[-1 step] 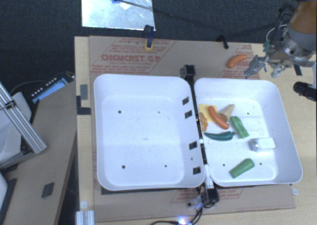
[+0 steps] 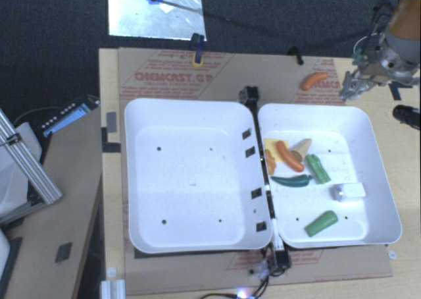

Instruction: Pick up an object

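The tool [image 2: 348,87] hangs beyond the far right corner of the right bin [image 2: 378,159], above the worktop [image 2: 217,70]; I cannot tell how it is set. Just to its left lies an orange sausage-shaped piece [image 2: 314,81], outside the bin, long axis running left-right with a slight tilt. The other pieces, including a green cylinder [image 2: 321,222], lie well nearer the camera, inside that bin.
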Available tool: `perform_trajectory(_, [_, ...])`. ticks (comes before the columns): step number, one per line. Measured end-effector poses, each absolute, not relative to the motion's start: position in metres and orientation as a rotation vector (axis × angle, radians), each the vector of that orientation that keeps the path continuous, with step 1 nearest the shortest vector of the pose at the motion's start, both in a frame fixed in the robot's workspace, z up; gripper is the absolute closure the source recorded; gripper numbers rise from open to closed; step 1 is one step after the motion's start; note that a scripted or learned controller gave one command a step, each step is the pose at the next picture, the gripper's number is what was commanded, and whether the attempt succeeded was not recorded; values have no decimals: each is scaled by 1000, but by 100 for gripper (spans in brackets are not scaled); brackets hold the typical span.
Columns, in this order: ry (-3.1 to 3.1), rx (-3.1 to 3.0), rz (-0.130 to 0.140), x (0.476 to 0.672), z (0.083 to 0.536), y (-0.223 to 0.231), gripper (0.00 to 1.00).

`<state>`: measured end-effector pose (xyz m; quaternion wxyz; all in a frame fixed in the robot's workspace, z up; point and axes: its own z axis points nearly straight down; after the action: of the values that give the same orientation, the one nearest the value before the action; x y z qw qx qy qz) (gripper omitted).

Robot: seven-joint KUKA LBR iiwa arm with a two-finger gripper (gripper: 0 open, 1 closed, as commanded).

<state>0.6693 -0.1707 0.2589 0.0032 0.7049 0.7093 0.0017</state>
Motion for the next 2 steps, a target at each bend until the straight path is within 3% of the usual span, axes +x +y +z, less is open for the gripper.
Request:
perform_trajectory(1, [2229, 2204, 13, 646, 410, -85, 100])
perform_trajectory(2, [2230, 2205, 12, 670, 468, 0, 100])
